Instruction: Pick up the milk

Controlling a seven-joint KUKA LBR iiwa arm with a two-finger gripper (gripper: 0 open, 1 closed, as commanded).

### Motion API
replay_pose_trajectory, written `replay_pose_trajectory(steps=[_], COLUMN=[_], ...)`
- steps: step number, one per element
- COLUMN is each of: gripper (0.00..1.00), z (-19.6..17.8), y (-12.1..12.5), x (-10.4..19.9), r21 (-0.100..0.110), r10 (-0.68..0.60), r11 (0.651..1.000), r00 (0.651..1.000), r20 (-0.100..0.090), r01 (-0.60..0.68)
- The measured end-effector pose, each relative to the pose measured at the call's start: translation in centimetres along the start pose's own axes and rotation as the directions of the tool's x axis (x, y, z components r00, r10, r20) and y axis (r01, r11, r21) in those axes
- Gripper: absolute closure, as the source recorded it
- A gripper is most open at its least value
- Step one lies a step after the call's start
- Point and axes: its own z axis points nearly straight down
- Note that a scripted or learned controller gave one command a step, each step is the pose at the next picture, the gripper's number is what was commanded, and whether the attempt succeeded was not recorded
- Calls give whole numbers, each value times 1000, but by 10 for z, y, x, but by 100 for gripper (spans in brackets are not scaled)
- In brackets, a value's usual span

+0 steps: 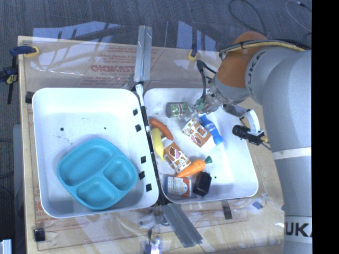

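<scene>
Over the right bin (249,179) I see my arm (275,83) reaching in from the right, its orange band bent above the far edge of that bin. My gripper (204,103) sits low at the bin's back, just beside a small can (179,109) lying on its side and right above the milk (198,132). Whether it is spread or pinched I cannot tell, since the wrist hides that part. Nothing visibly sits in its grasp.

I take the milk to be the white and brown carton lying flat and tilted in the upper middle of the right bin. A blue bottle (211,130) lies against its right side. To its left I see a red-orange sausage-like piece (160,127) and below that a banana (157,144) along the bin's left wall. A second printed packet (175,156) lies below the milk, with a carrot (193,168) touching it. At the front of the bin are another can (177,186) and a black object (202,183) (I cannot make out what it is).

Across the divider, the left bin (79,110) holds a blue divided plate (97,172) in its front half.
</scene>
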Motion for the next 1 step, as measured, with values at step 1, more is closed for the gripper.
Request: replay_pose_trajectory(steps=[1], gripper=[0], z=[0], y=[0], x=[0], r21=[0], r10=[0], r11=[1000], r00=[1000], r20=[0], r01=[0])
